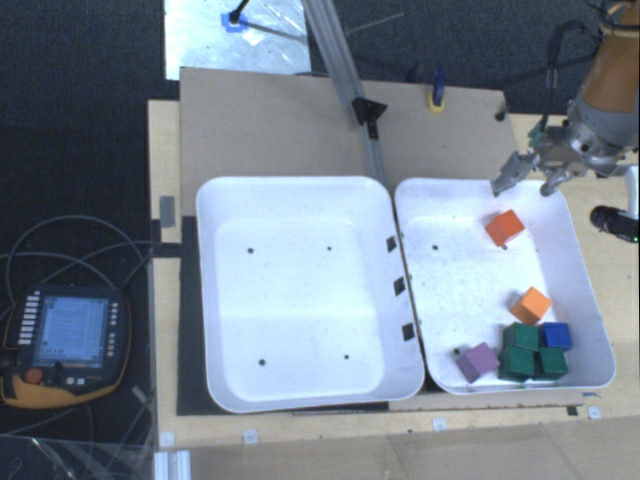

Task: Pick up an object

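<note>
Blocks sit in the bin on the right, and none of them is off the floor of the bin. One orange block lies by itself near the far end. A second, paler orange block is closer to the near end, just beside a little pile. That pile has a blue block, some green blocks packed tight together, and a purple block next to them (the purple one is tipped a bit).

Up above the far right corner of that bin hangs the gripper. Its two fingers are spread apart, and nothing is between them. It is near the lone orange block but not touching it.

Next door is the bin on the left, white like the other one. Off to the left of the bench lies a control pad with a screen, with cables curling around it.
</note>
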Motion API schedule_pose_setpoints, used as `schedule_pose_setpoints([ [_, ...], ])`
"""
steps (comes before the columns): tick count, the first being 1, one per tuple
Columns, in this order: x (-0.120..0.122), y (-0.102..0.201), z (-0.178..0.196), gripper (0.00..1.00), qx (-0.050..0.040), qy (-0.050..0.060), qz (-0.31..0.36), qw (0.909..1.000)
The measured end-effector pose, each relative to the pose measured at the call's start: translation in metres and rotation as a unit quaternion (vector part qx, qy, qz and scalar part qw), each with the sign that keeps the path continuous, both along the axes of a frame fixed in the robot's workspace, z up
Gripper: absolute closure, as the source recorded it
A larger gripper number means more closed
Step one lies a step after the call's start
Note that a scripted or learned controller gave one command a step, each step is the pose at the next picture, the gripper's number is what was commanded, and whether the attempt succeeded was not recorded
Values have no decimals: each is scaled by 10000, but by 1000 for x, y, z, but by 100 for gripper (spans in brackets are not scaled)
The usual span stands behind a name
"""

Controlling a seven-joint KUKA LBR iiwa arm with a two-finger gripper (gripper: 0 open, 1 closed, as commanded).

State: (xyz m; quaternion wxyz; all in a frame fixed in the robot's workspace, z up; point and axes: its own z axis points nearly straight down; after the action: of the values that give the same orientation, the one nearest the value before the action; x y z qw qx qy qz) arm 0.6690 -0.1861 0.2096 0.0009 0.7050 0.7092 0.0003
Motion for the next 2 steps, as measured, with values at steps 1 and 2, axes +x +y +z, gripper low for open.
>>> schedule_pose_setpoints([
  [1, 0, 0, 0, 0, -5, 2, -3, 10000],
  [2, 2, -9, -45, 0, -2, 13, -17, 10000],
])
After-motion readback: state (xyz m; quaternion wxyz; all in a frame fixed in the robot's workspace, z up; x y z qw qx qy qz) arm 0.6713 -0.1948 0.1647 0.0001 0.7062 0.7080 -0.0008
